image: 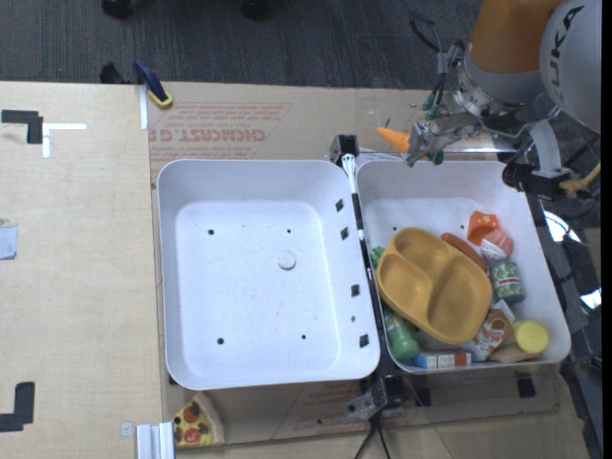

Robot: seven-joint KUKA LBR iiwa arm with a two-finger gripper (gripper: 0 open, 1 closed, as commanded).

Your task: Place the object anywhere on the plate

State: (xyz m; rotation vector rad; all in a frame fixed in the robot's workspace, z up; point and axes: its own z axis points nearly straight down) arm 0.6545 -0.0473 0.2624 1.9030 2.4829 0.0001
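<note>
A yellow-orange divided plate (pixel 435 285) lies tilted in the right bin (pixel 435 191), resting on other items. My gripper (pixel 421 148) hangs above that bin's far left corner, well beyond the plate. A small orange carrot-shaped object (pixel 392 136) sticks out leftward from between the fingers, and the gripper looks shut on it. The object is in the air over the bin's back rim and the cardboard behind it.
Around the plate lie a red carton (pixel 483 228), a green can (pixel 505 280), a yellow round piece (pixel 531 336) and a green bottle (pixel 402 339). The left bin (pixel 182 285) holds a small white disc (pixel 287 262). A toy pizza slice (pixel 194 426) lies on the bench.
</note>
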